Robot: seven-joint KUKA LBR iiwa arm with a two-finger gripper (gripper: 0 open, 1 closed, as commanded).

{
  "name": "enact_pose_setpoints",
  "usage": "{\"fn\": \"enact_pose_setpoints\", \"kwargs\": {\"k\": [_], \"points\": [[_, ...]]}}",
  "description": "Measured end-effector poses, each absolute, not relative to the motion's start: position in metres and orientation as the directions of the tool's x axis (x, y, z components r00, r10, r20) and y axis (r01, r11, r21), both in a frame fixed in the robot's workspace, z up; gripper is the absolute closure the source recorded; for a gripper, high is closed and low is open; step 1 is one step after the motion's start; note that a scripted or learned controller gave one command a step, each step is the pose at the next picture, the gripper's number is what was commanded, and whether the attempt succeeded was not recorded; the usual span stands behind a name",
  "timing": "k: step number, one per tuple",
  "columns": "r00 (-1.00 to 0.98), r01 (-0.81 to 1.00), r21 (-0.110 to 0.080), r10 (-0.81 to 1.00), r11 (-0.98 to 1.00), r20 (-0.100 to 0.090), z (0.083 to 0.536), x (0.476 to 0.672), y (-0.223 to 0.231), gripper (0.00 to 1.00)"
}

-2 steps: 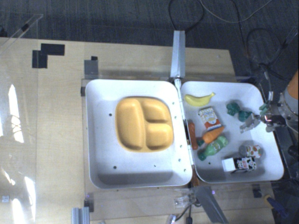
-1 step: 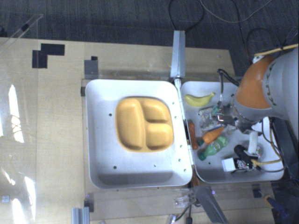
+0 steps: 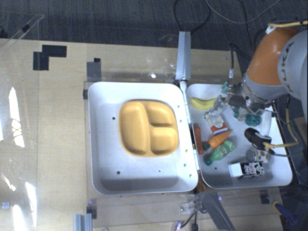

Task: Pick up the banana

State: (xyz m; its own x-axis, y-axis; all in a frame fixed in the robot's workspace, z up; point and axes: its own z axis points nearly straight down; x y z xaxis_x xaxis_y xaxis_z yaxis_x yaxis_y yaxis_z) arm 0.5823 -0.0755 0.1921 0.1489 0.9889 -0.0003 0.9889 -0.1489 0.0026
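I am hovering my end effector (image 3: 226, 100) just right of the banana (image 3: 203, 102), which is lying against the far left corner of the right bin (image 3: 284, 174), though I cannot tell how it is set.
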Motion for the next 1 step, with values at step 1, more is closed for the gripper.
{"fn": "enact_pose_setpoints", "kwargs": {"k": [1], "points": [[0.078, 0.997, 0.01, 0.997, -0.078, 0.001, 0.0871, 0.6072, -0.0827, 0.0]]}}
